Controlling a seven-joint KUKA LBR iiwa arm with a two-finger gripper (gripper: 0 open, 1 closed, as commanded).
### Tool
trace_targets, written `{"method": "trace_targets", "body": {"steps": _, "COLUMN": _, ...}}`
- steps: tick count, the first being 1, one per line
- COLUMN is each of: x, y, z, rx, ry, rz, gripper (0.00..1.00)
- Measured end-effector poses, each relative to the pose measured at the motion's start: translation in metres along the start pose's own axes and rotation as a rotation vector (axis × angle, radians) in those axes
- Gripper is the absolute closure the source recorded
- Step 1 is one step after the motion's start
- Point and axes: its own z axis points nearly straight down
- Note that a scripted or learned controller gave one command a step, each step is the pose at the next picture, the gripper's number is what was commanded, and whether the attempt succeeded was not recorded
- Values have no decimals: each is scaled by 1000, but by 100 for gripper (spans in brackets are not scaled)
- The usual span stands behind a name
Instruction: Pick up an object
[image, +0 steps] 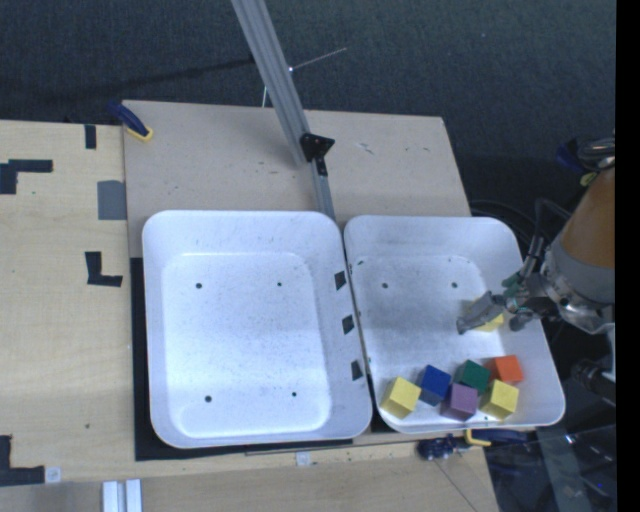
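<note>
A pale wooden bench (250, 150) carries two white bins; in the right bin (420, 250) the hand (487, 315) grips a yellow block (490, 321) between its fingers, clear above the cluster of coloured cubes (455, 390) lying just toward the near wall.

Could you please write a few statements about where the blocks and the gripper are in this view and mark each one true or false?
1. All the blocks lie in the right bin. True.
2. The gripper is over the left bin. False: it is over the right bin, near its right side.
3. A yellow block shows between the gripper's fingers. True.
4. The blue block sits at the far edge of its bin. False: it lies in the cluster along the near edge.
5. The orange block lies next to the green block. True.
</note>
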Motion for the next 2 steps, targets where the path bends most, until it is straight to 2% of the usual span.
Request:
{"method": "trace_targets", "body": {"steps": 1, "x": 0, "y": 0, "z": 0, "rx": 0, "ry": 0, "rz": 1, "gripper": 0}}
{"method": "trace_targets", "body": {"steps": 2, "x": 0, "y": -5, "z": 64, "rx": 7, "ry": 1, "rz": 2, "gripper": 0}}
